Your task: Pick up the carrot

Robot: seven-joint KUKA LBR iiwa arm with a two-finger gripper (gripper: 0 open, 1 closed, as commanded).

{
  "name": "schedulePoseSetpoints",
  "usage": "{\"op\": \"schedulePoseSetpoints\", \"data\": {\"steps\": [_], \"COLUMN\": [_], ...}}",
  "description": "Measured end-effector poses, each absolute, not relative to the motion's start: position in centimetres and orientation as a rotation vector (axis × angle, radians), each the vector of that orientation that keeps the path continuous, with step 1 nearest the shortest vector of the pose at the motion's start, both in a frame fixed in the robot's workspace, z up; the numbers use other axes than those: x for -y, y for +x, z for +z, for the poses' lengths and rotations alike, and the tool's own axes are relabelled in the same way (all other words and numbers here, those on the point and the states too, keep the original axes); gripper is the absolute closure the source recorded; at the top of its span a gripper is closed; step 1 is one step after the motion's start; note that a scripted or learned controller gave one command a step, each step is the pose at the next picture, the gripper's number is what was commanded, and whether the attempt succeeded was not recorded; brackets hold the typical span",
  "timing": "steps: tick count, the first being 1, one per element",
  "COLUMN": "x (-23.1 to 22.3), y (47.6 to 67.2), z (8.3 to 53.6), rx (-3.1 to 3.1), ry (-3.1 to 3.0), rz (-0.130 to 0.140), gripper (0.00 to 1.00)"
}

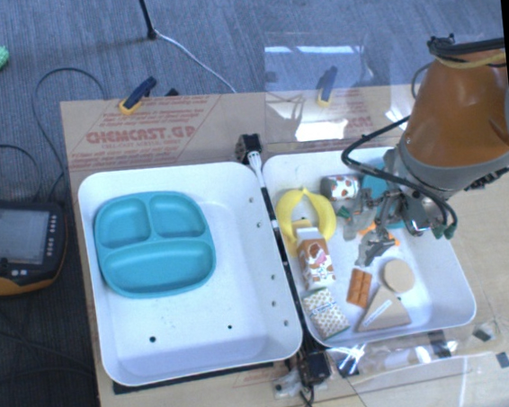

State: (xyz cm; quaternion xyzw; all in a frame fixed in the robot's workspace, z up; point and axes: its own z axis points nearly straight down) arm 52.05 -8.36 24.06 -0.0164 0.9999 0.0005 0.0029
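Looming largest at the right edge: arm, grey with a broad orange band. Reaches in over the far right corner of the right bin and ends in the gripper, dark metal, hanging low over the bin's middle. Cannot tell whether that claw stands wide or narrow: too tangled with cables and shadow.

Just on the near side of the gripper, flat on the bin floor: carrot, a short orange stick pointing roughly toward the near edge. Close to the claw, contact unclear. Just right of it, round tan disc. Toward the near edge, tan wedge, touching or almost touching the carrot's near end.

Along the right bin's left edge, from far to near: yellow banana, curled; brown-and-white carton; patterned packet by the near left corner. Near the far edge, small white item with red and green marks.

Left bin: holds a blue divided tray toward its far left corner, three compartments.

Under both bins, brown cardboard sheet printed with red letters. On its far edge, yellow-and-blue clamp near the left corner and second clamp farther right.

Off the bench's left edge, on grey carpet: control pendant with a screen, and beyond it a small green object.
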Motion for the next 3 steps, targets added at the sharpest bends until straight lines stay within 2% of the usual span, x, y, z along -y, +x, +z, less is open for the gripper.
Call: {"op": "schedulePoseSetpoints", "data": {"steps": [2,3], "x": [8.5,10.6], "y": [52.2,52.5], "z": [25.9,16.6], "rx": [-3.131,-3.080], "ry": [-0.046,-0.639], "rz": [-0.006,0.003], "gripper": [1.00,1.00]}}
